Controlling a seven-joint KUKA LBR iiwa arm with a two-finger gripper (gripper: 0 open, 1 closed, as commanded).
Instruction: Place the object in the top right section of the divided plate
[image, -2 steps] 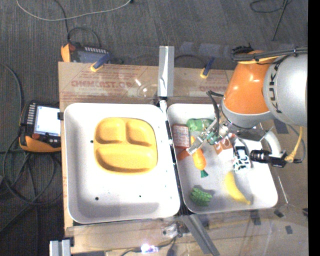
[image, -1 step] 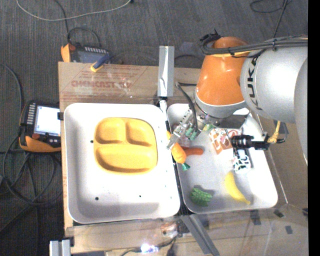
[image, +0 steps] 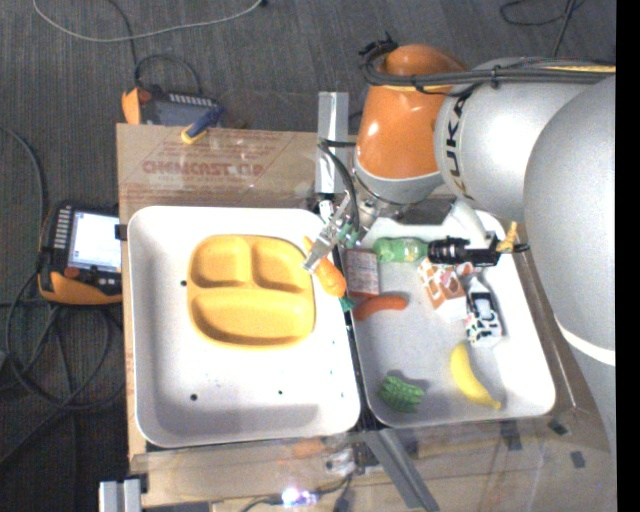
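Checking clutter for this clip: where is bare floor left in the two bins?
Left bin: a broad bare strip below the yellow divided plate. Right bin: a small patch between the green object and hot dog. Its upper half is crowded, near the tool.

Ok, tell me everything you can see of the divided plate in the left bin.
The divided plate is yellow-orange, looks like moulded plastic, with rounded corners and raised ridges splitting it into three sections: two smaller ones along the far side, one wide one along the near side. It lies flat, right way up, in the far half of the left bin. All three sections look bare. The gripper hovers at its right edge beside a small orange object.
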